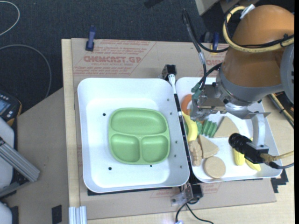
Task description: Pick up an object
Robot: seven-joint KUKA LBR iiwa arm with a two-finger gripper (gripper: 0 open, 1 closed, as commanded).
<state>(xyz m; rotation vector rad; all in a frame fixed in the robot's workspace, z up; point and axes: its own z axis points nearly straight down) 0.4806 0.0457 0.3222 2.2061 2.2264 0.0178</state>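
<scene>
The right bin (261, 174) holds several toy foods. A yellow banana (190, 129) lies along its left wall, beside green bean pods (209, 128). Tan bread pieces (208, 147) and a round tan biscuit (215, 167) sit toward the front. A yellow corn piece (239, 157) lies front right, and an orange item (186, 101) peeks out at the back left. My gripper (202, 115) hangs low over the bin's left half, just above the green pods and the banana. The arm's orange band (259, 20) and grey wrist hide the back of the bin.
The left bin (93, 97) holds a green divided plate (138, 135). A black clamp (169, 72) sits at the back between the bins. A black cable fitting (243, 143) sticks out over the right bin. Cardboard lies under both bins.
</scene>
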